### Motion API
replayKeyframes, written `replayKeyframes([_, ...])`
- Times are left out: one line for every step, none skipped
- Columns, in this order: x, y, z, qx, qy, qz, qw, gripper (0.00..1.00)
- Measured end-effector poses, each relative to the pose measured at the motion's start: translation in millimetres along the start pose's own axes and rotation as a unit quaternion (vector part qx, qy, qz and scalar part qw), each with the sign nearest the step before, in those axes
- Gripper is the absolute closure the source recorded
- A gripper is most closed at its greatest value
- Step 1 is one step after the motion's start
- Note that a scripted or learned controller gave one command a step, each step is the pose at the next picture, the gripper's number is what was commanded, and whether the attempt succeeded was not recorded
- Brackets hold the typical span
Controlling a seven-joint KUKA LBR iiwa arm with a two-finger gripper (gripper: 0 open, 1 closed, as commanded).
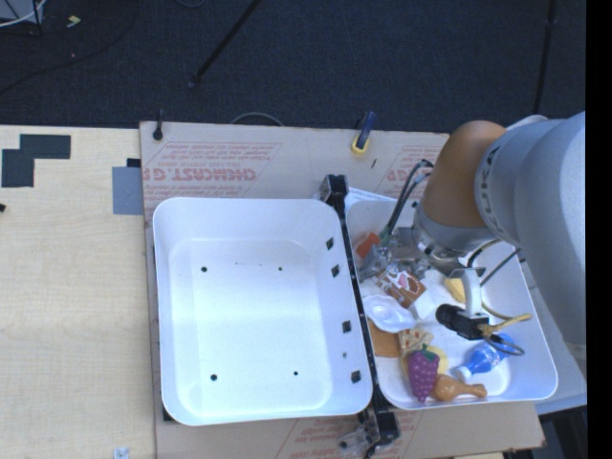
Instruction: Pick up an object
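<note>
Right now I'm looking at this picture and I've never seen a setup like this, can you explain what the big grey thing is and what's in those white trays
This is one camera fixed above a bench, looking down at a slant. The big grey shape is a robot arm with an orange band, reaching in from the right. Its pincer sits low in the right bin, among small toys: a purple grape bunch, a tan drumstick, a blue piece and a white piece. I cannot tell whether it holds anything. The left bin stands right beside it.
</note>
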State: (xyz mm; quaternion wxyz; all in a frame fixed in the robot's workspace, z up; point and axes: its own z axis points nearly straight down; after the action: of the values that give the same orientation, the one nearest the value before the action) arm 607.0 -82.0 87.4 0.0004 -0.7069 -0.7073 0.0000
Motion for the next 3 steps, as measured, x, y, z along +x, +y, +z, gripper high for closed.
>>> replayKeyframes([-14.9,-41.7,0.1,0.002,0.000,0.002,1.0000,0.00])
replayKeyframes([-15.2,-40.3,-9.8,0.002,0.000,0.003,1.0000,1.00])
replayKeyframes([-2.4,-14.3,-36.6,-0.001,0.000,0.000,1.0000,1.00])
